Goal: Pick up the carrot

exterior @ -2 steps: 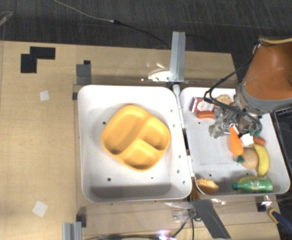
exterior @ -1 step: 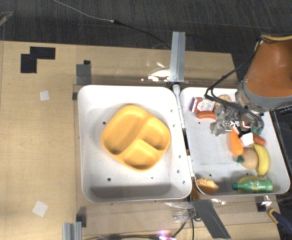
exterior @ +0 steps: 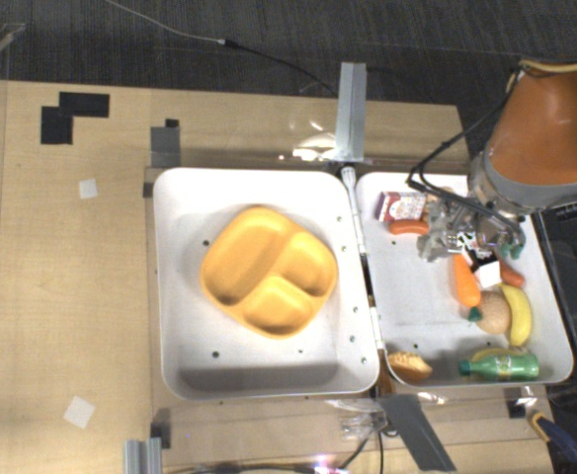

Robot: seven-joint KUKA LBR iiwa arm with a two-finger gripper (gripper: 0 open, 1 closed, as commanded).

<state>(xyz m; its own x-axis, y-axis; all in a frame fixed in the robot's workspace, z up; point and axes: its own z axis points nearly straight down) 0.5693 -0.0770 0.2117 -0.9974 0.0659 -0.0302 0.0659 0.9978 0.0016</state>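
1. One carrot (exterior: 465, 280) lay in the right bin (exterior: 412, 294), toward its right side, with its long axis running near upright in the camera view, tilted slightly; which end was the tip could not be told.
2. Beside the carrot sat a banana (exterior: 518, 313), with a brownish round item (exterior: 492, 314) between them, a green bottle (exterior: 499, 365) at the bin's near edge, a bread roll (exterior: 410, 365) at its near left corner, and a red-and-white packet (exterior: 401, 208) at its far side.
3. The left bin (exterior: 185, 344) held a yellow divided tray (exterior: 269, 270), and both bins rested on a pale wooden bench (exterior: 61, 304).
4. The arm (exterior: 545, 131) reached in from the right, its gripper (exterior: 463, 237) low over the carrot's upper end; whether the jaws were spread or closed could not be told.
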